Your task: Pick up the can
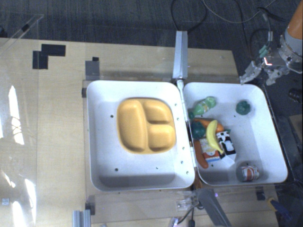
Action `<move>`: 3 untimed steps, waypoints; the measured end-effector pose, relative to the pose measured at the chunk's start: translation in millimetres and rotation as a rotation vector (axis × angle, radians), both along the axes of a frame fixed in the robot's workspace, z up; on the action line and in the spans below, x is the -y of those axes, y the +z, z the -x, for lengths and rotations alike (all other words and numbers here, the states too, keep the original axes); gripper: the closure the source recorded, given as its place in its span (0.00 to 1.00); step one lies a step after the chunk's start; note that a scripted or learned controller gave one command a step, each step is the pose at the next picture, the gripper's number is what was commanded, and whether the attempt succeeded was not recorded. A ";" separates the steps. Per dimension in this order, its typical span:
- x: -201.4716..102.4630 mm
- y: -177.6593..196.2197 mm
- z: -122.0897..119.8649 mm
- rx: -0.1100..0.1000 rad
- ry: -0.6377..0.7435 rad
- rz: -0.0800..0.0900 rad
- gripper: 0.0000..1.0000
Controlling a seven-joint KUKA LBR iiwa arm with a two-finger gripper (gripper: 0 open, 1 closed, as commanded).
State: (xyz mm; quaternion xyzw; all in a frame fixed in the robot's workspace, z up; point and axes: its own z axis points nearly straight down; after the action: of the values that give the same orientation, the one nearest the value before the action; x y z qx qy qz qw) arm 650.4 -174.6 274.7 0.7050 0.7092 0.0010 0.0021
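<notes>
Hovering above the far right corner of the right-hand shallow white bin [265, 126], the grey arm's gripper [260, 72] is well apart from anything it could grasp. Its jaws look spread wide and hold nothing. The small silver can with a red-and-white label [248, 172] lies on its side in that bin's near right corner, close to the wall, with bare floor around it. Further left in the bin sits a heap: a yellow banana [213, 134], a black-and-white carton [226, 143], a green crumpled packet [203, 105] and something orange beneath them. A dark green ball [243, 108] rests alone near the far wall. The left-hand white bin [102, 141] holds a yellow divided tray [144, 125], and both bins stand on the pale wooden tabletop [47, 126].

To my eye the approach has hardly begun. The next move calls for travelling along the bin's right side to the near corner, lining the jaws across the can's round body, then descending without striking the wall.
</notes>
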 end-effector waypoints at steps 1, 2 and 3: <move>-31.3 -85.9 40.7 -0.002 -0.040 -0.001 0.00; -24.3 -187.0 60.3 0.004 -0.330 -0.003 0.00; -26.5 -175.0 57.5 0.012 -0.327 -0.006 1.00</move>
State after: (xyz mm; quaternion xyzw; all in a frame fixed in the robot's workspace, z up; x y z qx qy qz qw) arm 593.0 -148.2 99.7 0.8110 0.5850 0.0068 0.0043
